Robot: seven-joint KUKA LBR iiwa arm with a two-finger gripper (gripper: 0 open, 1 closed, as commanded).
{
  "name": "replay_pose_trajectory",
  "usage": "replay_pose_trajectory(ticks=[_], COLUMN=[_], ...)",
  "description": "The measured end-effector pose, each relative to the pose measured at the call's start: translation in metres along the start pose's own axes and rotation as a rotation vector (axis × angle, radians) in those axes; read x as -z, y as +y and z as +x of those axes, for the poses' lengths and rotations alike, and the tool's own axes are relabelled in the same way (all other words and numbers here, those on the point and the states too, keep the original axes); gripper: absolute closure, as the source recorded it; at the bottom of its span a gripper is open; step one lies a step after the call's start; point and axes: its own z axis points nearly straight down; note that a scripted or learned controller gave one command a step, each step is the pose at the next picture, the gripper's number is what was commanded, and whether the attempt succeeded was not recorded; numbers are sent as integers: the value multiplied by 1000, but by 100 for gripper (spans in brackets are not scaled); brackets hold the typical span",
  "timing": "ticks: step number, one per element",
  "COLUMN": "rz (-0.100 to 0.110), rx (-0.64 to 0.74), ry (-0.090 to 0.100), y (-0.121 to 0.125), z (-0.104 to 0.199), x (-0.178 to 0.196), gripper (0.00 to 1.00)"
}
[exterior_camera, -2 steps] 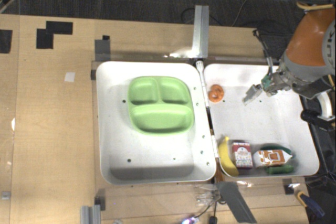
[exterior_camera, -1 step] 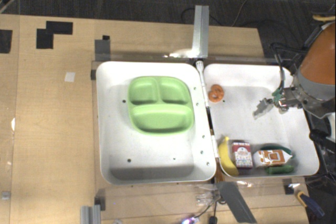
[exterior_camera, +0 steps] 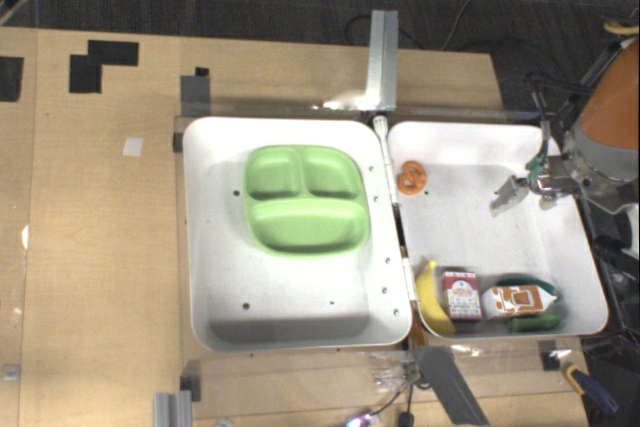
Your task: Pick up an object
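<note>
Gripper (exterior_camera: 512, 193) hangs over the right bin (exterior_camera: 470, 150), its spread unclear, nothing visibly held; the orange toy (exterior_camera: 411, 177) lies at its nine o'clock, cartons (exterior_camera: 518, 299) at six.

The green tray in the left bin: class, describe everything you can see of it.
The green tray is a pale green, smooth, plastic-looking divided plate with rounded corners. It has three shallow compartments: two smaller ones on the far side and one wide one nearer the camera. It lies flat, right way up, in the far half of the left bin, resting on the bin's floor. Nothing else touches it.
</note>
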Motion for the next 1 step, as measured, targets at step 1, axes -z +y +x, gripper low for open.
replay_pose_trajectory(ticks=[1], rz=[1], rx=[-115], ry=[0], y=[-32], z=[-27], x=[3], gripper=[0])
